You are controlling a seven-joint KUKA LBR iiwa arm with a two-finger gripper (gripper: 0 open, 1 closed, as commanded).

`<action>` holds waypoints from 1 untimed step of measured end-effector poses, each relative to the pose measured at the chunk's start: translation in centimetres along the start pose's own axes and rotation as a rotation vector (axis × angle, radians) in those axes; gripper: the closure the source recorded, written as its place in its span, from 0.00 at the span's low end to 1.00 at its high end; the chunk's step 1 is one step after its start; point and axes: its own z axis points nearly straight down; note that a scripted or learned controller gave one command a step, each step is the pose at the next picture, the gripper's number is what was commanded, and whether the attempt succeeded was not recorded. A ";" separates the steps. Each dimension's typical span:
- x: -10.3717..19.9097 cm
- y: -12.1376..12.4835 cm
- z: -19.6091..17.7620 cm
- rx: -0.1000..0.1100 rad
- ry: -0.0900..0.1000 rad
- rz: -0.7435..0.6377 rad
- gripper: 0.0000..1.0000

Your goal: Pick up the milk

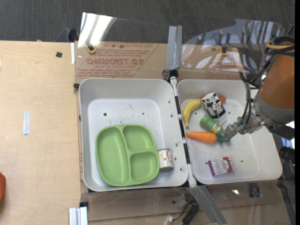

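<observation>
Arm low over the right bin (262, 172), its end effector (229, 132) down among the toy food.

From above, the end effector sits just beside the carrot's (201, 137) thick end and a green bottle (210, 123); how far it is open I cannot tell, and nothing shows gripped. The milk (213, 104), a black-and-white cow-patterned carton, lies near the bin's far side, next to the banana (189, 111) and apart from the end effector. A small red-and-white box (220, 166) lies nearer the front. In the left bin (89, 125) a green divided plate (127, 154) has a small can (164, 159) touching its right edge.
</observation>
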 end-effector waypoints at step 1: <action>-12.8 -5.2 -9.8 -0.004 -0.004 -0.201 1.00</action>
